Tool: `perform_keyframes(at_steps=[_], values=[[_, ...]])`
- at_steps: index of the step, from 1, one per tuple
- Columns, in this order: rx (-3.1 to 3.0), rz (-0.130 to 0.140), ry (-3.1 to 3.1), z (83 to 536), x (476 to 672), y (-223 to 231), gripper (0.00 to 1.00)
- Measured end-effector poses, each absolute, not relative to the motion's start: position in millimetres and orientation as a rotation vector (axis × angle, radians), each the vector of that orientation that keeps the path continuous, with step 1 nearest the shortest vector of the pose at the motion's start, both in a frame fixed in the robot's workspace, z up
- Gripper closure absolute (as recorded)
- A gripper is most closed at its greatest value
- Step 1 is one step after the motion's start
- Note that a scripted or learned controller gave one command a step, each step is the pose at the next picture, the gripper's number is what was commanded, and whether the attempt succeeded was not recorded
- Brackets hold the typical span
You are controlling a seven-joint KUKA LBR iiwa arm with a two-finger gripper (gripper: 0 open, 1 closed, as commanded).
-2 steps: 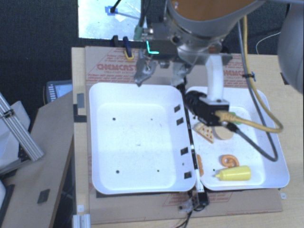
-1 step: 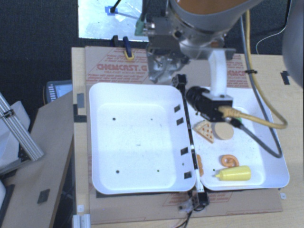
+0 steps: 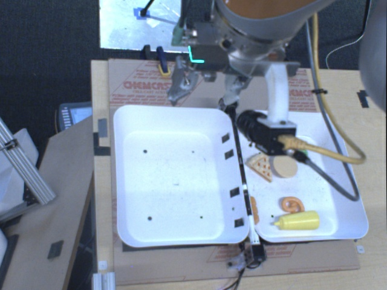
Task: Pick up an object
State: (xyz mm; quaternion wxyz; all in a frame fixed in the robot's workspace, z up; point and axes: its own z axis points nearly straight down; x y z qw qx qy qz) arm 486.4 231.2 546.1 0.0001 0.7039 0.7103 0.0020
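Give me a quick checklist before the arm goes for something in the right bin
1. Things to pick in the right bin: ok; pizza slice, round disc, pretzel, yellow bottle.
2. Hand free of any object: ok, nothing between its fingers.
3. Hand over the right bin: not ok, it hangs above the bins' far rim.
4. Bottle reachable: ok, lying apart from the wall.
5. Cable clear of targets: not ok, it crosses the bin.

The arm [image 3: 272,5] is cut off by the top edge. The far rim of the right bin [image 3: 354,213] is hidden behind a black camera [image 3: 261,133] and its white post [image 3: 277,95]. Beside that bin's left wall a small orange thing [image 3: 254,210] is partly hidden (its kind cannot be told).
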Motion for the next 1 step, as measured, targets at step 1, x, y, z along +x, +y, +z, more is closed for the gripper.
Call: perform_keyframes(at_steps=[1], values=[[2.208, 0.012, 2.233, 557.8, 486.6, 231.5, 1.00]])
